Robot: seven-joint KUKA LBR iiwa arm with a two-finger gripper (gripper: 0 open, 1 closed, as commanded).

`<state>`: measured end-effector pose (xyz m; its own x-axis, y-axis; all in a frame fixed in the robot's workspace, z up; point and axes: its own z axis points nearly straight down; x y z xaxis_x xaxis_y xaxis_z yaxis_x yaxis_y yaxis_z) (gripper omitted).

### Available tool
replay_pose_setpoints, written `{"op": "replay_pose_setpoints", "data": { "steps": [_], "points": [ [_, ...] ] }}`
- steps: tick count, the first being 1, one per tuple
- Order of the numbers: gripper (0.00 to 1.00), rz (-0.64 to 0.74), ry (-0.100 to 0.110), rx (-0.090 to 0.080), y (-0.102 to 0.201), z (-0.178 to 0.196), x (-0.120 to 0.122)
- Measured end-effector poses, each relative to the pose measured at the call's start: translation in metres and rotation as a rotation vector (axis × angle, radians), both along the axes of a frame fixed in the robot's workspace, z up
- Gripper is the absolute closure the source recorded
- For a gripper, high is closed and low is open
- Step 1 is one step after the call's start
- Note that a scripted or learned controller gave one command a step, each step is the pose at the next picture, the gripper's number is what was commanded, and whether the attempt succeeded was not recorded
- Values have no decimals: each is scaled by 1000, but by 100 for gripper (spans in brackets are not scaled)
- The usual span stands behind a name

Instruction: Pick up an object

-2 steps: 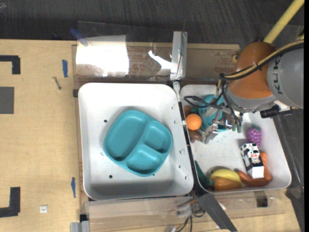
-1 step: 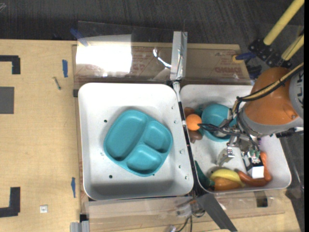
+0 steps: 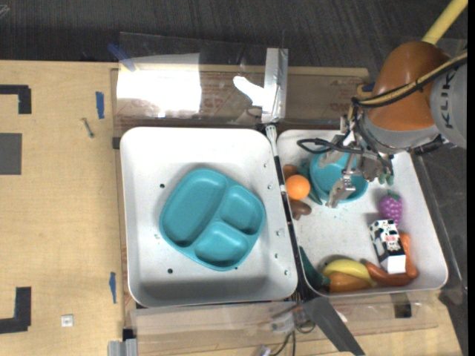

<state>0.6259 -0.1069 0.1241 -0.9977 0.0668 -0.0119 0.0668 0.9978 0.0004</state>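
The right bin (image 3: 343, 232) holds several small items. A teal bowl (image 3: 325, 176) sits at its back left, and my gripper (image 3: 347, 184) hangs right over that bowl, hiding part of it. An orange ball (image 3: 297, 188) and a brown piece (image 3: 300, 208) lie by the bin's left wall. Purple grapes (image 3: 391, 208) and a black-and-white cow-print box (image 3: 387, 237) are on the right side. Along the front wall rest a yellow banana (image 3: 347, 267) and an orange-red vegetable (image 3: 386, 275).
A teal divided plate (image 3: 213, 217) lies in the middle of the left bin (image 3: 141, 199). A metal bracket (image 3: 275, 80) stands behind the gap between the bins. The arm's orange band (image 3: 404, 76) hangs over the right bin's back edge.
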Motion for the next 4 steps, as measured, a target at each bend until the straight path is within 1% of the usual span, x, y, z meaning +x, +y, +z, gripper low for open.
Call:
{"op": "replay_pose_setpoints", "data": {
  "steps": [1, 2, 4],
  "points": [
    [0, 653, -3, -10, -38, -33, -35],
    [0, 765, -5, -14, -28, -33, -28],
    [0, 765, -6, -13, -28, -33, -28]
  ]
}}
